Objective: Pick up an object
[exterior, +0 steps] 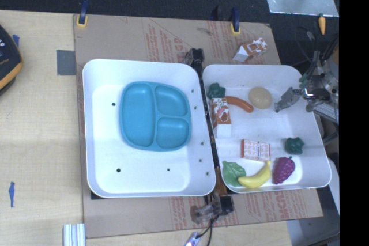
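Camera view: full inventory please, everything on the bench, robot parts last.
left bin: 1, white, left half of bench
divided plate: 1, blue, in left bin
right bin: 1, white, beside left bin
toy hot dog: 1, orange-red, right bin, upper middle
round toy: 1, beige, right of hot dog
toy banana: 1, yellow, front edge of right bin
toy grapes: 1, purple, right of banana
small carton: 1, brown-white, on cardboard behind right bin
gripper: 1, grey, over right bin's right side, fingers unclear
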`<state>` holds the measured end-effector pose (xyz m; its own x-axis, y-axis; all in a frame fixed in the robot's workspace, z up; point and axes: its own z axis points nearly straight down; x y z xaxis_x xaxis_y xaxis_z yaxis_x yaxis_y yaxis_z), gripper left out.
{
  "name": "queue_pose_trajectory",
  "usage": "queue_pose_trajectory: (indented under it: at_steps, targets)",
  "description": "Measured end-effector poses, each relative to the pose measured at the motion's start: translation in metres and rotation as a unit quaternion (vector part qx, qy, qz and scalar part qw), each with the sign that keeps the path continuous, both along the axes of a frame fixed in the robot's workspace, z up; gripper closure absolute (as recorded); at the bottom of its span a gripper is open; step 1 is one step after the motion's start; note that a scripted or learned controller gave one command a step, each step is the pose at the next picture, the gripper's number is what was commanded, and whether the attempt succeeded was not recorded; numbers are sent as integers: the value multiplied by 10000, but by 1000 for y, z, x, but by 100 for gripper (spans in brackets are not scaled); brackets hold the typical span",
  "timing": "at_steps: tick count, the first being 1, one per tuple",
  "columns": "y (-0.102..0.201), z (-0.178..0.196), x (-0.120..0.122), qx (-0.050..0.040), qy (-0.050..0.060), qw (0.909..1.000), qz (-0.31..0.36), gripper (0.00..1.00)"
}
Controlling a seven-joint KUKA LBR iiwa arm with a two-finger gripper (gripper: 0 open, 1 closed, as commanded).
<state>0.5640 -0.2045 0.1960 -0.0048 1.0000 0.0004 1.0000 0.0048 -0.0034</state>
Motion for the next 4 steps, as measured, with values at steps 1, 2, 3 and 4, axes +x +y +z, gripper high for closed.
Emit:
queue_pose_trajectory:
  at_steps: [1, 2, 3, 4]
  targets:
    - [-7, -23, -44, -4, 6, 10000, 2, 0]
    - [-7, -89, -65, -3, 4, 10000, 5, 0]
    - [-8, -78, -64, -10, 2, 10000, 23, 100]
    - [101, -11, -35, -1, -3, 10000, 11, 100]
